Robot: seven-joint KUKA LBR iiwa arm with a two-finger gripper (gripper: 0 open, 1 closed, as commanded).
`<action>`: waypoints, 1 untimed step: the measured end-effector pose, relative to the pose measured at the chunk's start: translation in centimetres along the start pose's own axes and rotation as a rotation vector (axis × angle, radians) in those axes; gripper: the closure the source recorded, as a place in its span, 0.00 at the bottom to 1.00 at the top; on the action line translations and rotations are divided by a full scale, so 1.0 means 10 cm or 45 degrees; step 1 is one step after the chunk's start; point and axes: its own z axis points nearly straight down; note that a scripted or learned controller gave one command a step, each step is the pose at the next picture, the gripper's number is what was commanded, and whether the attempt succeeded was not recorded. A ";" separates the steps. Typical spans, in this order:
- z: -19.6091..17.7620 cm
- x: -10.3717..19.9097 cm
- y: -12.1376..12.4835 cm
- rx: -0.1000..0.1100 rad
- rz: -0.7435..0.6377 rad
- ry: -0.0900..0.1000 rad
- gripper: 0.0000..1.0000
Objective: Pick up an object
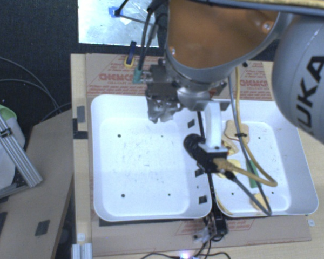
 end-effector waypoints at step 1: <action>-0.89 -0.61 0.09 -0.018 0.018 0.002 1.00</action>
